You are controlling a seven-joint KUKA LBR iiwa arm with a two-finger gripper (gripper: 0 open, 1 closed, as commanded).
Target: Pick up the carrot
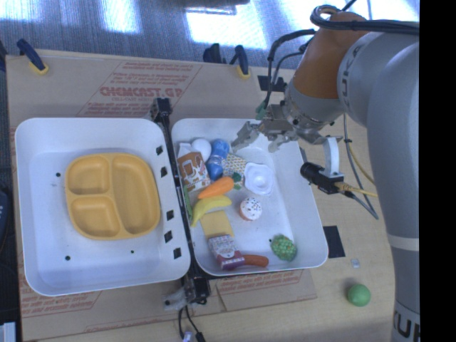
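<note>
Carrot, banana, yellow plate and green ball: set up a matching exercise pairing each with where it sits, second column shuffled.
Things:
1. carrot
2. banana
3. yellow plate
4. green ball

Places:
A. on the bench, outside both bins, to the lower right
B. in the left bin
C. in the right bin, just above the banana
D. in the right bin, between the carrot and a yellow block

Pairs: 1-C, 2-D, 3-B, 4-A
</note>
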